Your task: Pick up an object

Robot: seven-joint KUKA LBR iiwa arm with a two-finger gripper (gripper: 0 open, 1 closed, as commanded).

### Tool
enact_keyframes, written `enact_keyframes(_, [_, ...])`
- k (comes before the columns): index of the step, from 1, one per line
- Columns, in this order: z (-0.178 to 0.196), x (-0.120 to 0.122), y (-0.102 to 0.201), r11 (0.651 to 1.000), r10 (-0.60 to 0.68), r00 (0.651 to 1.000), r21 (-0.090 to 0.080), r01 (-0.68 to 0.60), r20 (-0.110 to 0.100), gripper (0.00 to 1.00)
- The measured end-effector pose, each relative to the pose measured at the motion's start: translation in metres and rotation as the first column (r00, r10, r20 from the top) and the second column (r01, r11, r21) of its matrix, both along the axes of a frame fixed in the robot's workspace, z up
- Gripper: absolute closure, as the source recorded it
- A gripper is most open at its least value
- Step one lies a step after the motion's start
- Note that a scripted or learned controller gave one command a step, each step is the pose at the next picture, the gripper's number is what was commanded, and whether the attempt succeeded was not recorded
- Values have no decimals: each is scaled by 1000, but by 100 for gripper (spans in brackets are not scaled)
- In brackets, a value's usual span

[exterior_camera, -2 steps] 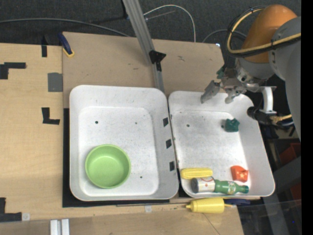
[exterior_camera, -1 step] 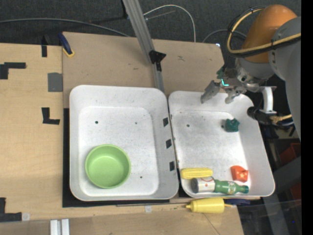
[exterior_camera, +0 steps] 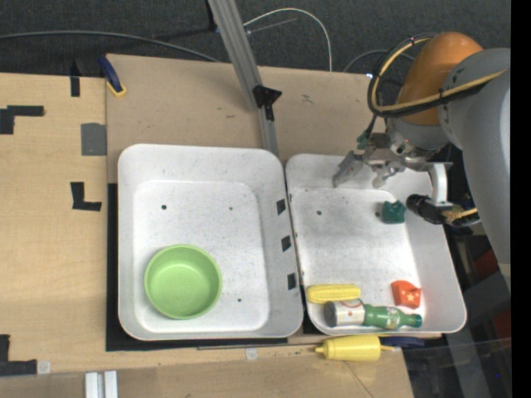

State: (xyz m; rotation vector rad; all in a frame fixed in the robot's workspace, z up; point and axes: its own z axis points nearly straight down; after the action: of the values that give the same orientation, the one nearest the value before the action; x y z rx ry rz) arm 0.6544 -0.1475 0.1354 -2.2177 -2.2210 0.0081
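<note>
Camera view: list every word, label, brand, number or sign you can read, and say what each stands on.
No text can be read.
green bottle: its white and red label is too blurred to read.
yellow bottle: no print can be made out.
bench: black tape marks, shapes rather than letters.
green bowl, both white bins: no markings beyond specks.
</note>
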Motion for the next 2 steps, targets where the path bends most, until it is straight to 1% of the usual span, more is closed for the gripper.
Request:
enact_keyframes(1, [-49, 0, 1, 1000, 1, 1000, -1, -1, 4, 0])
enact_keyframes(2, [-37, 0, 1, 1000, 3, 1000, -1, -3, 4, 100])
